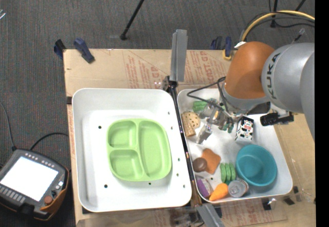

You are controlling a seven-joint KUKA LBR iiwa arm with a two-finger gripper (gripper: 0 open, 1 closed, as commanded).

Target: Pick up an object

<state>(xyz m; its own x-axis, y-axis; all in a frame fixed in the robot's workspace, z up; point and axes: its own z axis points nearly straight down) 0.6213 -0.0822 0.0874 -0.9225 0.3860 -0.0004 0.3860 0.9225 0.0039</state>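
Observation:
My gripper hangs low over the back left part of the right bin, below the orange wrist band. Its fingers stand open, with bare bin floor showing between them. A tan waffle-like cracker lies just to its left and a green toy just behind it. A black-and-white carton stands to its right. Toward the front lie an orange piece and a brown ball.
A teal bowl, green pea pod, can, carrot and purple item crowd the right bin's front. The left bin holds a green divided plate. A grey post stands behind the bins.

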